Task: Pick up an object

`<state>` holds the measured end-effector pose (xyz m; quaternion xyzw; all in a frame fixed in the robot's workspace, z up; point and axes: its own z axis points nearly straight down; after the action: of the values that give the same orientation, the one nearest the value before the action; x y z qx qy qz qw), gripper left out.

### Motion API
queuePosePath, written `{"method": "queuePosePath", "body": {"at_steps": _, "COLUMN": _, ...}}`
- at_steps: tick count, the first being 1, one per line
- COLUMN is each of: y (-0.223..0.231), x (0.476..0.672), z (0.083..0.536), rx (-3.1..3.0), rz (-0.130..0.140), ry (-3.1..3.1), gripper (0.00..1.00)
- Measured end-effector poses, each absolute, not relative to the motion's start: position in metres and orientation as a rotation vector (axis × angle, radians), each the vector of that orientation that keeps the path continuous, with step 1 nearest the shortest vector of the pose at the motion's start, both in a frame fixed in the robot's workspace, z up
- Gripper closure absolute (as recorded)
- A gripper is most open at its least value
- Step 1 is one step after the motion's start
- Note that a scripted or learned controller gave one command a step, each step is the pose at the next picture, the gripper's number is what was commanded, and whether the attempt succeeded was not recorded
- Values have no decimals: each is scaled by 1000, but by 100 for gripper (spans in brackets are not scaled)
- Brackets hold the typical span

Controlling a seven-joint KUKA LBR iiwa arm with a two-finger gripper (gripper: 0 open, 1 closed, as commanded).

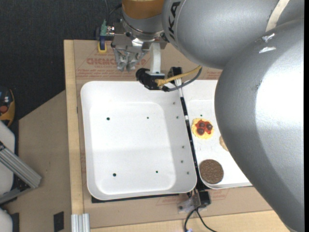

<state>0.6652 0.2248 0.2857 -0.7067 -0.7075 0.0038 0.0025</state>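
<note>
At the near edge of the counter (77, 129), a small black plug and cable (200, 201) sit just below the gap between the two white bins. The left bin (96, 178) takes up most of the middle of the view; its floor shows a few small dark dots. The right bin (231, 180) lies just beside it, and the big grey arm (251, 81) covers most of it.

In the visible strip of the right bin, a round brown disc (211, 171) like a cookie lies near the front rim. Farther back, a small yellow piece with dark red blobs on top (202, 128) lies close to the divider between the bins. A sliver of a tan object (223, 142) peeks out from under the arm, between those two; what it is cannot be told.

Beyond the bins, at the far edge of the left one, a black and yellow cable bundle (157, 79) hangs from the wrist. The end effector (126, 62) hovers over the cardboard behind the left bin, well apart from the objects in the right bin. Its pale fingers point down and look close together, but whether they are spread or closed cannot be told; nothing is seen between them
</note>
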Motion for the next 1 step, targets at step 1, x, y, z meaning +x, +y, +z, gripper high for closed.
{"method": "queuePosePath", "body": {"at_steps": 1, "y": 212, "x": 667, "z": 343, "rx": -2225, "rz": -9, "ry": -2223, "gripper": 100}}
